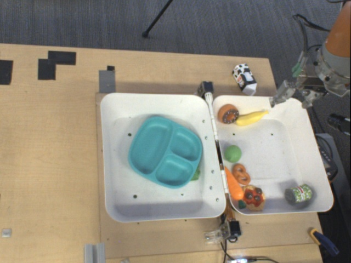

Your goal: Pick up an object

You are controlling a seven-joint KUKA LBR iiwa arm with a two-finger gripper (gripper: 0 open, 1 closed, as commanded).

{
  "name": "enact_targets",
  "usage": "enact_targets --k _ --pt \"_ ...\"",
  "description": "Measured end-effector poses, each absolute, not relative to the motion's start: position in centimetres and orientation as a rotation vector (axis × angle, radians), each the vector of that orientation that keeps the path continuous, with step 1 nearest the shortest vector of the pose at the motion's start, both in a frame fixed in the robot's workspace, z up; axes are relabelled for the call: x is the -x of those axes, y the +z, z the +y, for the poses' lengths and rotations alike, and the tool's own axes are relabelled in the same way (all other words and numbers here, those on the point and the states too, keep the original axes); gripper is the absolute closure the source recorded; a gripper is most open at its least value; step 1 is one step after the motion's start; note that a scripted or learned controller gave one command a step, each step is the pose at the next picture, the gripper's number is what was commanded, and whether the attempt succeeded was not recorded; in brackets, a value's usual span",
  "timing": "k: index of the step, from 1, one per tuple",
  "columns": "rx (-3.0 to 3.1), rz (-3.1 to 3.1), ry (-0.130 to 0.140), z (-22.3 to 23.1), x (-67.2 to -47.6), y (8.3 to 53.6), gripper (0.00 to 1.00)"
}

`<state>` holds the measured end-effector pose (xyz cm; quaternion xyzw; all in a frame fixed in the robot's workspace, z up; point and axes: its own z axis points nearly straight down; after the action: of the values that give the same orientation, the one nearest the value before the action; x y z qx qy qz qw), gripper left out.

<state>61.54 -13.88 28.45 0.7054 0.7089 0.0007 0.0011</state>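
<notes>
Probably light and stiff, the banana (251, 117) looks like smooth toy plastic, so I would pinch across its thick middle. It lies in the right bin (285, 147), touching a brown doughnut (228, 114). My gripper (285, 92) hovers just beyond that bin's far rim; its spread I cannot tell. Bare white floor lies nearby

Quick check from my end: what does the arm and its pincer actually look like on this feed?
The arm shows an orange band above a pale grey, rounded wrist section. Below it sits a metallic grey pincer assembly with thin silvery fingers and small green-tinted parts. Dark cables loop nearby.
</notes>
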Motion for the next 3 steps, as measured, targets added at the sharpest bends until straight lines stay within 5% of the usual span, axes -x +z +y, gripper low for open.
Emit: enact_targets --k 1,2,3 --pt "-1.946 2.467 0.0 -13.6 -63.4 13.7 0.0" --pt "-2.202 2.259 -0.041 -9.8 -66.4 8.5 0.0" --pt "-2.202 2.259 -0.04 -9.8 -66.4 8.5 0.0"
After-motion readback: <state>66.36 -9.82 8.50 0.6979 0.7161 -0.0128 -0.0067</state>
